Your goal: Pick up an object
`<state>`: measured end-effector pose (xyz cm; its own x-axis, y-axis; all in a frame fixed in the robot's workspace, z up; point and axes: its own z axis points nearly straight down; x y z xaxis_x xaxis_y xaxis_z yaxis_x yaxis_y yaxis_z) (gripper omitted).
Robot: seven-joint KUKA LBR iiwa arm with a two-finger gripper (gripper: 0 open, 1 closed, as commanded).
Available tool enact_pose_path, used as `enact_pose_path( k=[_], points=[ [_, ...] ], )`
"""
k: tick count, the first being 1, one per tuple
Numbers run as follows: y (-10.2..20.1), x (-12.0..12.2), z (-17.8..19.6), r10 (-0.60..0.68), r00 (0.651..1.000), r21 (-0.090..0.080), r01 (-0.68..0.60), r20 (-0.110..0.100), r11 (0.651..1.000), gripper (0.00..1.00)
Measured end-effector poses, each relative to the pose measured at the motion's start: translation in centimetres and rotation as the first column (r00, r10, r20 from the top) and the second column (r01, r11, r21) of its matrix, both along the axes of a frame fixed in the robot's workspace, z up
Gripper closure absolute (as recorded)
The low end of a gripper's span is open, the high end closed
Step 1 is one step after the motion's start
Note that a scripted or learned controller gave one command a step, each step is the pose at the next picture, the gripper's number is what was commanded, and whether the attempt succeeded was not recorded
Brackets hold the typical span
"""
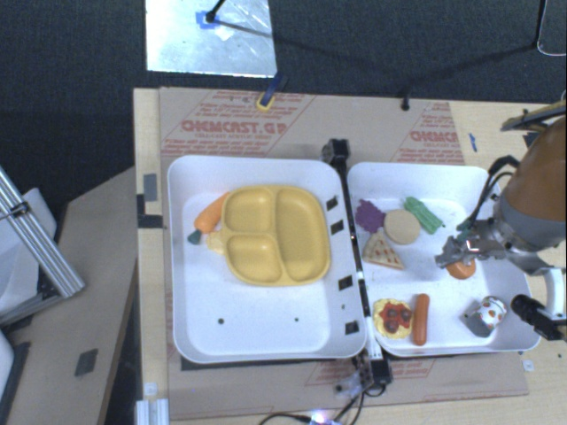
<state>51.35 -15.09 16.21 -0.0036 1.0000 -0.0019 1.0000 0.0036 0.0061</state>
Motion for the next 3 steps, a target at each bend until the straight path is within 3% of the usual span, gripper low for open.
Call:
enact_pose_path(
  k=[1, 2, 3],
  points=[
    [-0.3, 0.8, 4.6, 0.001, 1.0, 0.0, -0.001, 0.0, 1.0, 1.0],
    [-0.3, 0.9, 6.3, 0.001, 1.0, 0.001, -0.001, -0.002, 1.0, 1.0],
    [3.1, 5.1, 5.3, 0.004, 1.0, 0.001, -0.004, -0.002, 1.0, 1.0]
  ],
)
